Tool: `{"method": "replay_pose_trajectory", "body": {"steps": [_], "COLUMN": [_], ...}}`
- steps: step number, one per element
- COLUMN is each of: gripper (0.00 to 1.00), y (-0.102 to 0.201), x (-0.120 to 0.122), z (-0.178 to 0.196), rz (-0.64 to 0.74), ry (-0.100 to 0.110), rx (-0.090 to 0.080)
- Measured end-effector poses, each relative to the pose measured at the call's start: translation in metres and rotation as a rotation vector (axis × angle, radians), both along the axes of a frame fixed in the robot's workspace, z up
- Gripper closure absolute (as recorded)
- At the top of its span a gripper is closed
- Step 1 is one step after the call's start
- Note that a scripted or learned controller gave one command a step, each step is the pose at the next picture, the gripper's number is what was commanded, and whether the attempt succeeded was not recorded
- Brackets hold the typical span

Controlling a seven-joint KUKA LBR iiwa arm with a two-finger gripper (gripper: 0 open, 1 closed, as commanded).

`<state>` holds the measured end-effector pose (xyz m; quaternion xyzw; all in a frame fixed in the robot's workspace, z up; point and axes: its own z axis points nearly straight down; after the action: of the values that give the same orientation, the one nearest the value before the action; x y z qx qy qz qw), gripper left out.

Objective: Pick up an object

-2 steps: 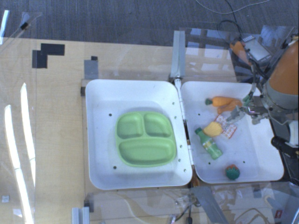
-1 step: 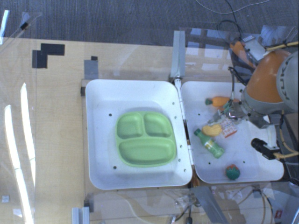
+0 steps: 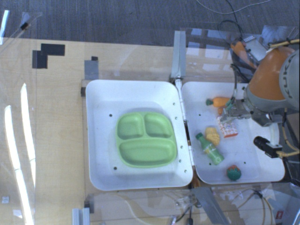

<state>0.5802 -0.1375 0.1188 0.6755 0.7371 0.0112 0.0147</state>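
Observation:
The right bin (image 3: pixel 262 165) holds several small items. An orange carrot toy (image 3: pixel 218 101) lies near its far left. A red and white packet (image 3: pixel 229 131) sits mid-bin, with a yellow corn piece (image 3: pixel 213 135) just left of it. A green bottle (image 3: pixel 210 150) lies below the corn, and a red and green strawberry-like toy (image 3: pixel 234 173) rests near the front edge. My gripper (image 3: pixel 230 112) hangs low between the carrot and the packet, directly above the packet's far end. The arm's grey and orange wrist (image 3: pixel 269 81) hides the bin's far right part.
The left bin (image 3: pixel 98 139) carries a green divided plate (image 3: pixel 146 138) at its middle. A metal divider post (image 3: pixel 178 55) stands behind the gap between the bins. Cables and a black fitting (image 3: pixel 265 146) crowd the right bin's right side.

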Motion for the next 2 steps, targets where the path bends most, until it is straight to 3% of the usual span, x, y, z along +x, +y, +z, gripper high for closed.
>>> {"method": "replay_pose_trajectory", "body": {"steps": [1, 2], "gripper": [0.00, 0.00], "y": [0.000, -0.014], "x": [0.000, 0.014], "z": [0.000, -0.030], "rz": [0.000, -0.002], "ry": [0.000, 0.027], "rx": [0.000, 0.003]}}
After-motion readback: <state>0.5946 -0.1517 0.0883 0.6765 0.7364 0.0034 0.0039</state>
